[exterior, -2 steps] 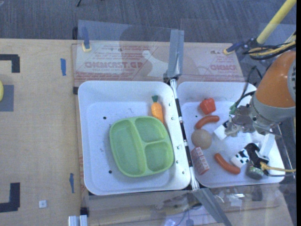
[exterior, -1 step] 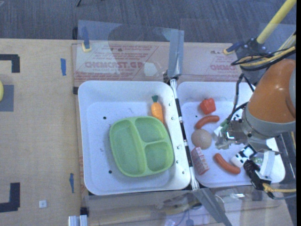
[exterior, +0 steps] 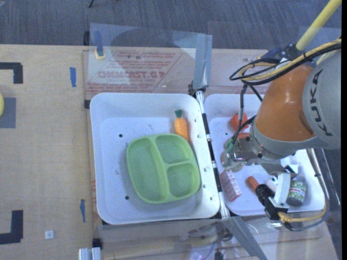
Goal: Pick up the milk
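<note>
Currently hand point(exterior: 234, 157) low in right bin point(exterior: 317, 199), grip state unclear; green plate point(exterior: 162, 168) in left bin point(exterior: 103, 145).

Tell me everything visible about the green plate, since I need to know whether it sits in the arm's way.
The green plate is a pale green, rounded-square tray that looks like moulded plastic, split by raised ridges into three compartments, one large and two smaller. It lies flat, turned slightly askew, on the floor of the left white bin. Its upper right rim meets or nearly meets the toy carrot. The arm works over the right white bin, well apart from it.
</note>
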`<state>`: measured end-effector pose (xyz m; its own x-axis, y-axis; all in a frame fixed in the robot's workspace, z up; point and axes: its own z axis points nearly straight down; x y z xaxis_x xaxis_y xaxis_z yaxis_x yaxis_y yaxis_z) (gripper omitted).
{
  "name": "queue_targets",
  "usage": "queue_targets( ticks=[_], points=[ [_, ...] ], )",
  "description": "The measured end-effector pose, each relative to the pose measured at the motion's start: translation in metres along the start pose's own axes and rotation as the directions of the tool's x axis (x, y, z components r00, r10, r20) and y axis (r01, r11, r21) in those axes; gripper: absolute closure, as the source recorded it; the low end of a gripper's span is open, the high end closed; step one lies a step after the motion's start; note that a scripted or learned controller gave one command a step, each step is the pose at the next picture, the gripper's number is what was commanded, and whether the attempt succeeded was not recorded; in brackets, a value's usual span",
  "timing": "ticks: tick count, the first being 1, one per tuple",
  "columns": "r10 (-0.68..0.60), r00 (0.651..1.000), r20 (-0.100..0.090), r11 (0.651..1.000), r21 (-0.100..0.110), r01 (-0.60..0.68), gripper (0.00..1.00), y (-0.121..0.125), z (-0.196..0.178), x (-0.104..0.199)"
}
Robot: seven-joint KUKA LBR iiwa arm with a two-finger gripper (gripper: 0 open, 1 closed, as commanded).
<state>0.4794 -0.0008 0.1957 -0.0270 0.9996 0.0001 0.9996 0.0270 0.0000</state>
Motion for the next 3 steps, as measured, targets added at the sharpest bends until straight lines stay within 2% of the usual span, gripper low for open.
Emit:
queue_targets(
  ticks=[1,2,3],
  points=[
    [-0.442,0.897,-0.002,0.897,0.002,0.442,1.0,0.001,0.011,0.05],
    [-0.72,0.694,-0.001,0.694,0.0,0.72,1.0,0.001,0.011,0.055],
    [-0.719,0.695,0.0,0.695,-0.003,0.719,1.0,0.002,0.001,0.055]
  ],
)
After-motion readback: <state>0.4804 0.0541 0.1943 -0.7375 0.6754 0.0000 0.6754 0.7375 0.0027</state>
